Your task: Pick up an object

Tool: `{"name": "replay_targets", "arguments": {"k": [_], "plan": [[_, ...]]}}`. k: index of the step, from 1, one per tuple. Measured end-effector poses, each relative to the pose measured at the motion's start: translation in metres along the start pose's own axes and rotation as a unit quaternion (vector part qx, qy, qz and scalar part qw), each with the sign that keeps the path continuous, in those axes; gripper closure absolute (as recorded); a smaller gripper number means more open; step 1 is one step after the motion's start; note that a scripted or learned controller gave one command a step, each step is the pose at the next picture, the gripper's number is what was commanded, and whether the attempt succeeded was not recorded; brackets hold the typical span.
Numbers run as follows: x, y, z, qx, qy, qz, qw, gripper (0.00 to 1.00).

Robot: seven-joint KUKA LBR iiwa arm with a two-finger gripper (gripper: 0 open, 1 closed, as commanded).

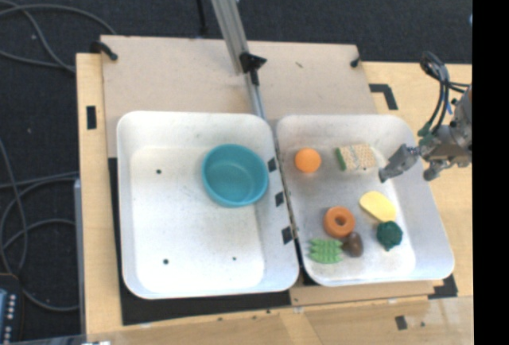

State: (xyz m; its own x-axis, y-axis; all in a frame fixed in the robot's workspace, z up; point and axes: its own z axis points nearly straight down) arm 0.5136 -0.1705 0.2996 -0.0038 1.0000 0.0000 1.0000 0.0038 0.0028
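My tool hangs over the right edge of the right bin, fingers spread, nothing between them. Judged step: approach, no pick made yet.

Candidates all lie in the right bin. Nearest is a yellow lemon-shaped piece, just below and left of the tool. A pale speckled block with a green end sits to the tool's left; an orange ball beyond it. Lower down: an orange ring, a small brown lump, a dark green lump, a light green leafy piece.

Next move, as I judge it: shift over one piece, descend, close.

The left bin holds a teal bowl.
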Motion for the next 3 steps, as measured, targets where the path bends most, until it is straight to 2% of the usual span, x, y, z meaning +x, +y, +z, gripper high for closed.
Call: {"name": "replay_targets", "arguments": {"k": [1,2,3], "plan": [[0.0,0.0,0.0,0.0,0.0,0.0,1.0,0.0],[-0.008,0.004,0.059,0.004,-0.001,0.003,1.0,0.0],[-0.004,0.003,0.103,0.003,-0.001,0.002,1.0,0.0]]}}
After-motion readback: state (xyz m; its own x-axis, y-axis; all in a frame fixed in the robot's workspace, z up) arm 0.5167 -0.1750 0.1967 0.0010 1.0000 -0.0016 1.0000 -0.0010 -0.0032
